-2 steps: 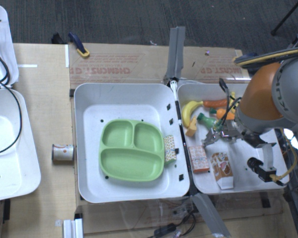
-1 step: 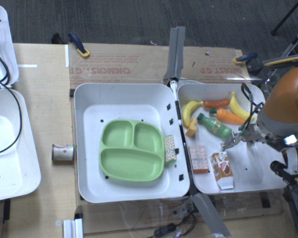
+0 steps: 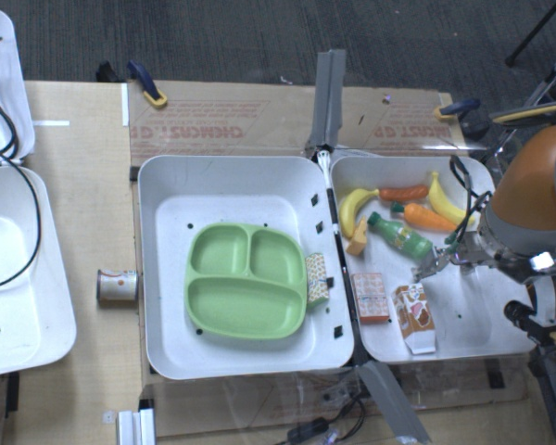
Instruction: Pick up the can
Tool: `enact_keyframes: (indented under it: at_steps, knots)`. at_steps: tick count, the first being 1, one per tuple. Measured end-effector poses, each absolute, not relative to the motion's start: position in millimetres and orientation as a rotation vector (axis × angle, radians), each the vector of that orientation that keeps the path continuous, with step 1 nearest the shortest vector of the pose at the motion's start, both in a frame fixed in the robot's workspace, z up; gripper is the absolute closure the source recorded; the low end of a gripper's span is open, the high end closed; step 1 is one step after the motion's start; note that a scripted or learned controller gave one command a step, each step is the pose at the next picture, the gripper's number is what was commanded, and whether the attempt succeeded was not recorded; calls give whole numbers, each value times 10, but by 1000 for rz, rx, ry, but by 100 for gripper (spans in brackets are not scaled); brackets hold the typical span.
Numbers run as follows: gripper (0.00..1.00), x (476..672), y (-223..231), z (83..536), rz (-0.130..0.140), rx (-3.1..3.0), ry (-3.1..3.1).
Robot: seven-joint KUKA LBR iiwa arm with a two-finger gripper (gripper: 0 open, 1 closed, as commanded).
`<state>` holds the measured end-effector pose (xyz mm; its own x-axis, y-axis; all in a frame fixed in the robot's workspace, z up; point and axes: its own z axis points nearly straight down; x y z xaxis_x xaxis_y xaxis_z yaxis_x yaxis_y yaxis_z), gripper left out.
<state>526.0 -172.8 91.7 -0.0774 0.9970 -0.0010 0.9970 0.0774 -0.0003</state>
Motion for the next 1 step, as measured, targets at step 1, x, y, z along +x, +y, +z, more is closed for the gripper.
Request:
enact_keyframes:
  at_steps: [1]
  knots:
    - [0, 5918, -1694, 913, -3, 2243, 2200]
